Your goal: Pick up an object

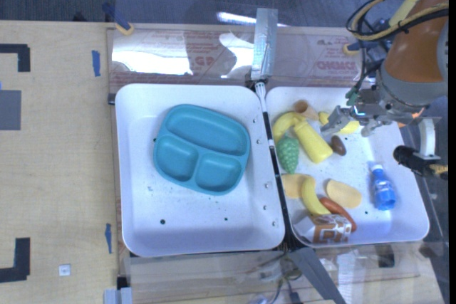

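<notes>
Camera view, fixed overhead, slanted. Light wooden tabletop (50, 174) carrying two shallow white plastic bins side by side.

Left white bin (142, 224): one blue three-compartment plastic plate (201, 148), lying flat near the middle.

Right white bin (406, 217): assorted small items, mostly toy food. Yellow plastic banana (282, 123) near the dividing rim; yellow squeeze bottle (312, 142) just beside it, lying on its side; green knobbly toy fruit (288, 154) below them. Lower down, a second yellow banana-like piece (311, 196), a pale orange oval slice (344, 192), a red sausage-shaped toy (336, 207) and a brown printed can (332, 228) lying at the front wall. Small clear bottle with blue label (382, 188) lying apart, toward the right. Small brown oval piece (338, 146) below the tool.

Grey arm with orange band: reaching in from the right, tool (349, 117) low over the upper part of the right bin, above a small yellow item (347, 127) partly hidden under it. Finger opening cannot be told, nor whether anything is held.

Step in hand, as judged: descent or closing on a pick target in the upper cluster; nothing visibly lifted. Next move calls for a firm closure on one item only, then a straight lift clear of the neighbouring bottle and brown piece.
</notes>
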`<state>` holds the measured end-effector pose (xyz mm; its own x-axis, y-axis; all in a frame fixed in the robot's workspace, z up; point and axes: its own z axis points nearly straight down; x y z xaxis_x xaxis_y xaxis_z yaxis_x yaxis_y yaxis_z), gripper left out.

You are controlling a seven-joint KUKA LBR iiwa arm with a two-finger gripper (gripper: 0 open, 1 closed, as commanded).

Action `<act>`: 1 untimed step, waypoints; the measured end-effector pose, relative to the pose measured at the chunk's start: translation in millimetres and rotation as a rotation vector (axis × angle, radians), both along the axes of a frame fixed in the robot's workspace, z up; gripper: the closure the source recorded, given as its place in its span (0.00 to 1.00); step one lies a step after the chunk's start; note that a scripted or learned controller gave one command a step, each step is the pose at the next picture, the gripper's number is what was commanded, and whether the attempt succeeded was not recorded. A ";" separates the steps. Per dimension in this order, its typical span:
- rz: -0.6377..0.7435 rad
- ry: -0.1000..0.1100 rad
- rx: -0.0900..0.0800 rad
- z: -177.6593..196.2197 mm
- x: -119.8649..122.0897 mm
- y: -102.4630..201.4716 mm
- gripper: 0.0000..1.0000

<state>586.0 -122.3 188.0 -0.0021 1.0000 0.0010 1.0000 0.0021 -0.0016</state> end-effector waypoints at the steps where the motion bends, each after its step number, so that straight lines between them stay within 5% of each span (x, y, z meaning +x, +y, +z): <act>1: 0.190 -0.004 -0.002 -92.6 61.8 26.8 0.00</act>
<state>647.8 -95.5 95.4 -0.1914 0.9815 -0.0010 0.9815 0.1914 0.0023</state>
